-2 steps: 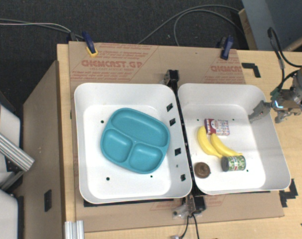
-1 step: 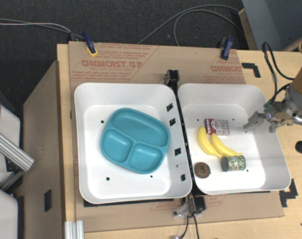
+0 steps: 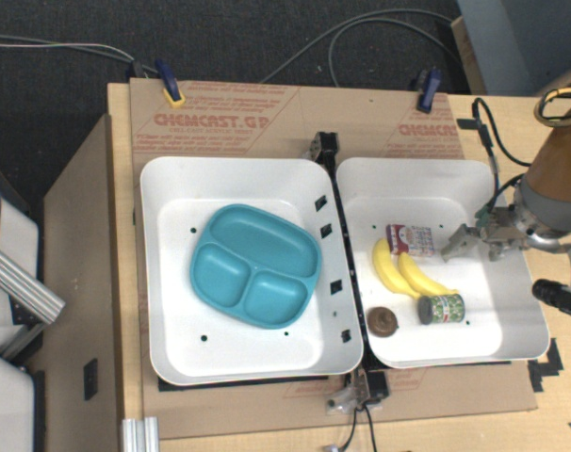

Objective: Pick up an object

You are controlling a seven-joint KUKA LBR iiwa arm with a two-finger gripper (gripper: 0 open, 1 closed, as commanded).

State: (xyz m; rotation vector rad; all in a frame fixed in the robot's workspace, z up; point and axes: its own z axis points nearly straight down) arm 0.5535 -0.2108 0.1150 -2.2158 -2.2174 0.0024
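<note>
Cardboard printed "CHEMCAST" covers the surface (image 3: 220,111) under both bins, and in the right bin (image 3: 512,332) two yellow bananas (image 3: 405,273) lie beside the claw (image 3: 463,240), spread and empty.

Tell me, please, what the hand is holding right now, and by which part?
Nothing: the hand hovers beside the small box, with no object between its fingers.

Your hand (image 3: 474,237) hangs over the right bin (image 3: 512,332), just right of the bananas (image 3: 405,271). A teal plate (image 3: 255,265) lies in the left bin (image 3: 163,252).
</note>
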